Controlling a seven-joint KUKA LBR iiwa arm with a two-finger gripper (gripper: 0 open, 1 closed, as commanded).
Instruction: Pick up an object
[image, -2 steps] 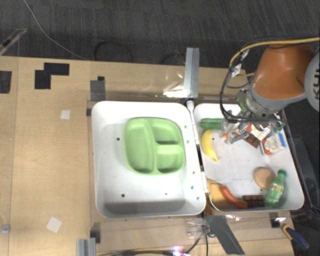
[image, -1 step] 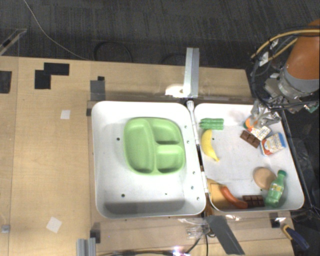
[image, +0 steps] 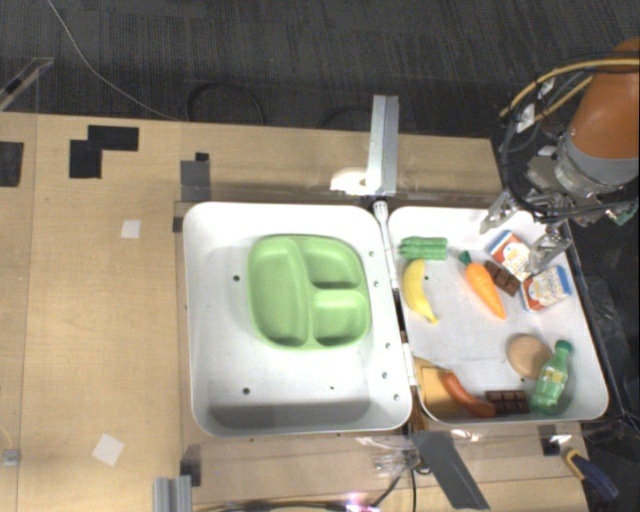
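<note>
The right bin (image: 560, 330) holds several toy foods: a green pea pod (image: 423, 247), a banana (image: 418, 291), a carrot (image: 485, 288), a red-and-white carton (image: 510, 254), a blue-and-white carton (image: 548, 288), a tan roll (image: 527, 355), a green bottle (image: 552, 378), a sausage (image: 466, 394) and a chocolate bar (image: 505, 402). My gripper (image: 526, 230) hovers over the bin's far right corner, just above the red-and-white carton. Its fingers stand spread apart, open, with nothing gripped between them.
A green divided plate (image: 305, 290) lies in the left bin (image: 215, 380). A metal post (image: 383, 145) rises behind the seam between the bins. Cables loop around the arm's wrist (image: 600, 130) at the upper right.
</note>
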